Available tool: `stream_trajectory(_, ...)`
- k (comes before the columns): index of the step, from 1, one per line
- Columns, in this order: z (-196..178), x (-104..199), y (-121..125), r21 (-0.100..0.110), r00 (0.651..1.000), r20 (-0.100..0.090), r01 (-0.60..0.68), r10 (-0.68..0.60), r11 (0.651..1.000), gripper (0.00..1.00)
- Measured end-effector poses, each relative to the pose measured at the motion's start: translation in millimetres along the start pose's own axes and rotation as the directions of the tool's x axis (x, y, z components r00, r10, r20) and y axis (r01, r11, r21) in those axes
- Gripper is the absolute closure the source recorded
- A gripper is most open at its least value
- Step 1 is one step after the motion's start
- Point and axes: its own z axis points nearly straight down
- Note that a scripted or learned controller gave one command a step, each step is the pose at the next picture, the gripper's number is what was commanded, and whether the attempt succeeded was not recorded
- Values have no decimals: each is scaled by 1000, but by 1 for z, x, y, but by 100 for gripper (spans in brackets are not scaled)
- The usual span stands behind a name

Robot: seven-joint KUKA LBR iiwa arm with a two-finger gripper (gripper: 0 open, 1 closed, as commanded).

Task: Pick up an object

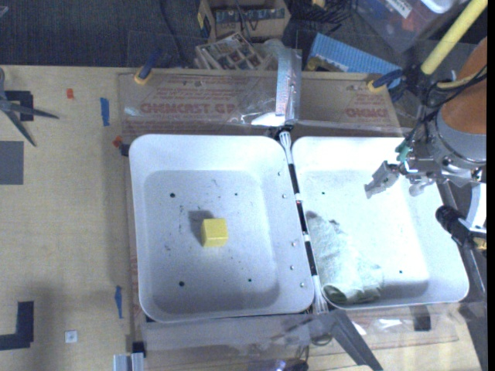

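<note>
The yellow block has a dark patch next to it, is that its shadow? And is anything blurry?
In the camera view, yes: the yellow block casts a soft grey shadow up and to its left on the left bin. The gripper looks smeared and fuzzy, and the rolled cloth in the right bin looks soft too.

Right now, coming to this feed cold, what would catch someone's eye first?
The yellow block stands out most, bright and alone near the middle of the left bin. Next is the rolled grey-white cloth lying along the near left side of the right bin. The gripper hangs over the right bin's far part, away from both.
</note>
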Motion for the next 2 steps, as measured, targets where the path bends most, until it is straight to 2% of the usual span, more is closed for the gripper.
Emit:
stream_trajectory(1, 79, 12, 72, -2, 819, 1, -574, 574, 819, 0)
stream_trajectory(2, 71, 13, 73, 2, 821, 3, -571, 571, 821, 100)
